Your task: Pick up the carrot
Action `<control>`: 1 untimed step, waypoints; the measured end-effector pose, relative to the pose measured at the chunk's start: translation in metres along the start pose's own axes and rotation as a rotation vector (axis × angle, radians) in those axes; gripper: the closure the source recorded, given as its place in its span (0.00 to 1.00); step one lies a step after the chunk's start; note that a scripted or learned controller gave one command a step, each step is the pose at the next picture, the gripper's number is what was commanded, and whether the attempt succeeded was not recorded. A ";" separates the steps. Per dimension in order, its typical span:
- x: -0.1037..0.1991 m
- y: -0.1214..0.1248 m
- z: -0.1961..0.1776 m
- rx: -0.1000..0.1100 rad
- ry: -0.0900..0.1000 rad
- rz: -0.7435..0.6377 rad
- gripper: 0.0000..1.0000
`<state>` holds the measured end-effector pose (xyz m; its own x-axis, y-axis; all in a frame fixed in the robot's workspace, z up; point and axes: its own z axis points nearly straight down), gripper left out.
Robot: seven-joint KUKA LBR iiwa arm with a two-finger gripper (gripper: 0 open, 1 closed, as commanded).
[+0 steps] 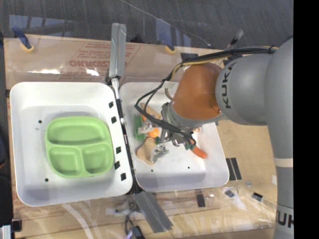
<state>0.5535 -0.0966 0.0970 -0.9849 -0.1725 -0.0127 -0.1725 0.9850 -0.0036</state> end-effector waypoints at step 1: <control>-0.002 0.002 -0.011 0.001 -0.003 -0.008 1.00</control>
<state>0.5552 -0.0946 0.1081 -0.9834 -0.1807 -0.0154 -0.1806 0.9835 -0.0044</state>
